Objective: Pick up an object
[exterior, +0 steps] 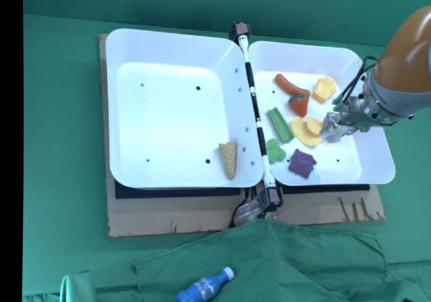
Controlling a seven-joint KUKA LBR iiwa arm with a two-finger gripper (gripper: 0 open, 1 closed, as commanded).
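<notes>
A grey robot arm with an orange band reaches over the right bin (pixel 377 166), its metal hand (pixel 335 129) low at the edge of two flat yellow pieces (pixel 304 131) near the bin's middle; whether the hand is clenched or released cannot be told. Around them lie glossy plastic play foods: a long red sausage (pixel 289 84), a red pepper (pixel 297 103), a ridged yellow shell shape (pixel 324 89), a green ribbed stick (pixel 280 125), a green leafy piece (pixel 275 151) and a knobbly purple grape cluster (pixel 302 162). In the left bin (pixel 135 48), a tan waffle-textured cone (pixel 229 158) rests by the front right corner. A blue bottle (pixel 204 286) lies on crumpled green cloth (pixel 303 267) at the table's front edge.
</notes>
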